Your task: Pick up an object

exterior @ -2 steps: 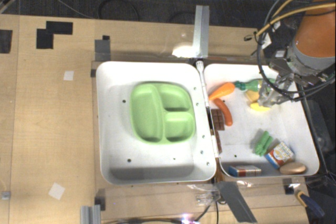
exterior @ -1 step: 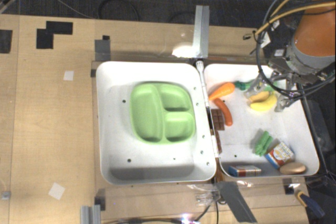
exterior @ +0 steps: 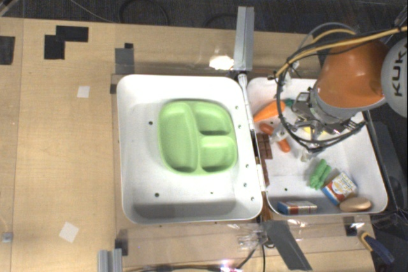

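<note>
Clutter fills the right bin (exterior: 377, 170): a green ridged piece (exterior: 318, 174) near its middle, a small red-and-white carton (exterior: 340, 186) and a tan oval lump (exterior: 355, 204) toward the near right corner, a red-and-grey tube (exterior: 298, 207) along the near wall, and an orange piece (exterior: 266, 110) beside small brown and orange bits (exterior: 273, 139) by the left wall. The arm's orange band (exterior: 349, 78) and looping black cables (exterior: 299, 130) hang over this bin's far half, hiding whatever lies beneath, and whether the gripper is spread or pressed together I cannot tell. On the wooden tabletop (exterior: 57, 156), the left bin (exterior: 137, 194) holds a pale green divided tray (exterior: 196, 136).
</note>
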Robot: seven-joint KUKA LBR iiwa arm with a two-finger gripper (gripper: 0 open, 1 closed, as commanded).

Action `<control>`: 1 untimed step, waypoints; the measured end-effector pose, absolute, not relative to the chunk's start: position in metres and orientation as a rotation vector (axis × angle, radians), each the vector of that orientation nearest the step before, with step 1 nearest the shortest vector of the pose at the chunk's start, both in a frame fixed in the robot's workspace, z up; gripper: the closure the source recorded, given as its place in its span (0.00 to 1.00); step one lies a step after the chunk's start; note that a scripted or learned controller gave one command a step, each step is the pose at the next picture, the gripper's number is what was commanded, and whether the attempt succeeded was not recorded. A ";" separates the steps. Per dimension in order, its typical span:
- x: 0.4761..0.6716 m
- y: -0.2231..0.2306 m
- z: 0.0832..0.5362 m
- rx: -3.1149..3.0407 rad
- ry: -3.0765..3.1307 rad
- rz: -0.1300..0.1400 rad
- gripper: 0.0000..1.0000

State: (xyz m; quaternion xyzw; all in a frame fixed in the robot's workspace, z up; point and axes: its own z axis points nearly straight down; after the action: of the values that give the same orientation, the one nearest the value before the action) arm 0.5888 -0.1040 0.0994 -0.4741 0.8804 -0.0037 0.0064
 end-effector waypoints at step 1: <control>0.584 -0.103 0.091 -1.371 2.811 -0.017 0.00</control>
State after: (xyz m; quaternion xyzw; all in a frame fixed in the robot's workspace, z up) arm 0.5840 -0.1029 0.0910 -0.4384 0.8987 -0.0053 0.0069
